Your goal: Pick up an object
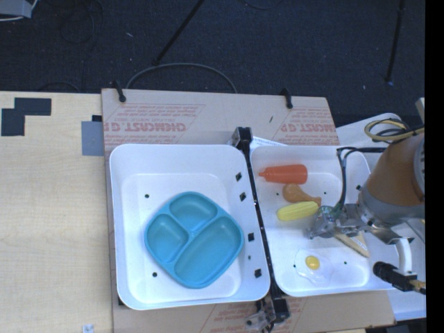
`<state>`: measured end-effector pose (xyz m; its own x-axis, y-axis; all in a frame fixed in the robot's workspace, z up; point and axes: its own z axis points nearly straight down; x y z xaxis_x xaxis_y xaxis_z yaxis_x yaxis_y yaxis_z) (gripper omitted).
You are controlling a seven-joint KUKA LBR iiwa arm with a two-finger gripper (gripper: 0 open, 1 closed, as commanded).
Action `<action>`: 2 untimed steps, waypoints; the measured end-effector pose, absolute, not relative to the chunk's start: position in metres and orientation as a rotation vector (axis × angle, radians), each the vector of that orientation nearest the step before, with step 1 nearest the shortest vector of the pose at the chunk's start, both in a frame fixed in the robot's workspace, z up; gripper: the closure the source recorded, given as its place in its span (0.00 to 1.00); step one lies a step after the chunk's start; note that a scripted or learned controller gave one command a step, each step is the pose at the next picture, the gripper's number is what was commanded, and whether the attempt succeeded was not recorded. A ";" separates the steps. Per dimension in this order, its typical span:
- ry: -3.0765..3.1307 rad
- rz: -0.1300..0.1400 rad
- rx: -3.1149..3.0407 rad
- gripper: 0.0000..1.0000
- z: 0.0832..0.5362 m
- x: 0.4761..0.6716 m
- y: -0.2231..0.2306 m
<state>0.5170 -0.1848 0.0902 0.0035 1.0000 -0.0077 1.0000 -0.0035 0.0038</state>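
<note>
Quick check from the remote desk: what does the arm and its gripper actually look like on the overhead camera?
The arm enters from the right: a rounded orange-brown band above a grey wrist section. The gripper is a small metallic grey assembly with dark parts. A yellow coiled cable and black cables lie beside the arm. No markings are legible.

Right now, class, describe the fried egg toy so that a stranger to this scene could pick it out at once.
Find the right-hand bin of the two white bins. The fried egg lies flat near its front edge, below the gripper. Unlike the orange carrot and the yellow corn further back, it is a white patch with a small round yellow yolk.
</note>
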 end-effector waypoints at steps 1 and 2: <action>2.207 0.007 2.223 1.00 0.103 0.519 -0.185; 2.223 0.001 2.219 1.00 0.163 0.523 -0.179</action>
<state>0.5234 -0.1794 0.1635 -0.0016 1.0000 0.0002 1.0000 0.0016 0.0007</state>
